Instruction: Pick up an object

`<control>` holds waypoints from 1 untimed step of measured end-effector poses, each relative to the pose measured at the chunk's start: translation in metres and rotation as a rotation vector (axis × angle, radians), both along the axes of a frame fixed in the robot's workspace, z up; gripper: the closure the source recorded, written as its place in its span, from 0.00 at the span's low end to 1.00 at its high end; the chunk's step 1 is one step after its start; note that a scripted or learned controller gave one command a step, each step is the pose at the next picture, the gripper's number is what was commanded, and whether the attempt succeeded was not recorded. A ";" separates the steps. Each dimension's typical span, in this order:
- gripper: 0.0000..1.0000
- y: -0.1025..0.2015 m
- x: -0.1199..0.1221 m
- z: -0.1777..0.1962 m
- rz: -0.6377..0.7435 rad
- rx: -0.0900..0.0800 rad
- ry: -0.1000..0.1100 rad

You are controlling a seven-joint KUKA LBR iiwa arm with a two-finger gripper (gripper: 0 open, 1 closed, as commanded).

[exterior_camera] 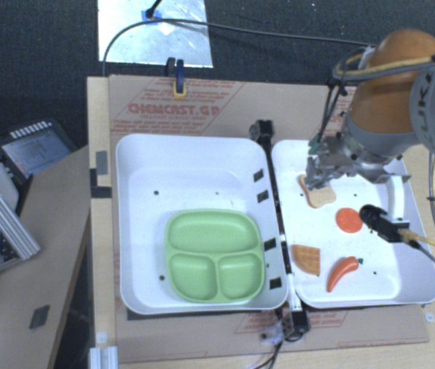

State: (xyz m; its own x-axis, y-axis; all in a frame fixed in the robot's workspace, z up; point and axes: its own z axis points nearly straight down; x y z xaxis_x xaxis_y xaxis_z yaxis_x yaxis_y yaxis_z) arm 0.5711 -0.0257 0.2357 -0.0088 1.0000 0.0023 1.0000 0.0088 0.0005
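Two shallow white bins [194,148] side by side: a green three-compartment plastic tray [214,254] lies in the left one. In the right, the grey arm's gripper [319,177] hovers over a tan bread-slice toy [321,197]; grip unclear.

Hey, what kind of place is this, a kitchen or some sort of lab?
Most likely a robotics lab, not a kitchen. A robot arm reaches over two white bins on a cardboard-covered bench; the food is toys, like the chili and bread, and cables trail across the setup.
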 end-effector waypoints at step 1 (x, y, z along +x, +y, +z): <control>1.00 0.046 -0.026 0.007 0.001 0.000 0.001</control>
State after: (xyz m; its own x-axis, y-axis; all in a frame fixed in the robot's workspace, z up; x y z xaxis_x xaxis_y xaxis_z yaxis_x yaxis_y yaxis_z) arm 0.5450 0.0206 0.2423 -0.0096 1.0000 0.0027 1.0000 0.0096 -0.0003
